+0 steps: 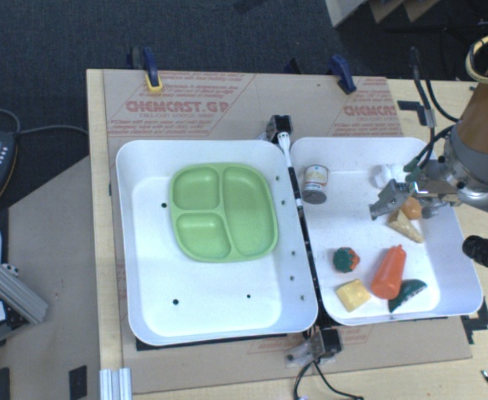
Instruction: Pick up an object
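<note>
On the bench: two shallow white bins sit side by side on a brown board (227, 98) printed with red lettering, held at its far edge by two blue clamps (151, 67).
Left bin (143, 248): holds one green plate (224, 212) with three compartments, lying flat toward the far half of the bin, well apart from everything else.
Right bin (452, 298): holds all the small things and the working end of the arm.
Arm (481, 140): reaches in from the right, its orange band above the grey wrist, over the bin's far right part.
Gripper (391, 204): low over the right bin, fingers pointing left; whether the jaws are open or closed cannot be told, and nothing can be seen clearly between them.
Tan wedge (410, 220): lies just beside the gripper, right under its near side; contact cannot be made out.
Small can (314, 183): lies near the bin's far left corner, close to the wall between the bins, well apart from the gripper.
White lump (383, 175): near the far wall, just beyond the gripper.
Green and orange ball (346, 260): mid-bin, toward the left.
Carrot (389, 272): orange, standing at a slant toward the near right, its dark green leaves (408, 292) at the near end.
Yellow block (353, 294): near the front wall, just left of the carrot.
</note>
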Available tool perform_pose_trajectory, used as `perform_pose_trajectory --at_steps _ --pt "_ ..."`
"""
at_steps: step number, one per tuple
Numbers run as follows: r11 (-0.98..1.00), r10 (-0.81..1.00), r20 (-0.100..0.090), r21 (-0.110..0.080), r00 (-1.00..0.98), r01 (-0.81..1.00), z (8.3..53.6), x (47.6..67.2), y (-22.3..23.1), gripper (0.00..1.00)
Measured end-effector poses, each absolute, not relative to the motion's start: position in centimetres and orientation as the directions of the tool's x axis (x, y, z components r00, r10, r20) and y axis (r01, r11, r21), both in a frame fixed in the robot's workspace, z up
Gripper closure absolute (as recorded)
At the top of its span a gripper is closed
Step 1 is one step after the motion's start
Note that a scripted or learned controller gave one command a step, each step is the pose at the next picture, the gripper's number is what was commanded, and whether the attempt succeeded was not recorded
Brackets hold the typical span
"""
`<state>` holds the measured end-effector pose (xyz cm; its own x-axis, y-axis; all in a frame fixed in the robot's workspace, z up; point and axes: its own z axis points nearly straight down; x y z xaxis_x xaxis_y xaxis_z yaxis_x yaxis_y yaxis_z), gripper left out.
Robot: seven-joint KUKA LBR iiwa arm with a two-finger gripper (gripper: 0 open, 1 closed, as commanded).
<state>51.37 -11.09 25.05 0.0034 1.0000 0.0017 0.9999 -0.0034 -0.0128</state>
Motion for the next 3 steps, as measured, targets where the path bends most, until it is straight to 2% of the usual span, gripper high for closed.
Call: perform_pose_trajectory --at_steps 1,2,3 --pt "0.0 1.0 0.0 0.0 0.0 1.0 25.7 51.6 -11.1 0.0" --pt "0.0 1.0 0.002 -0.006 0.0 1.0 21.1 51.2 -10.4 0.0" --pt "0.0 1.0 0.002 -0.007 0.0 1.0 15.5 52.1 -10.2 0.0"
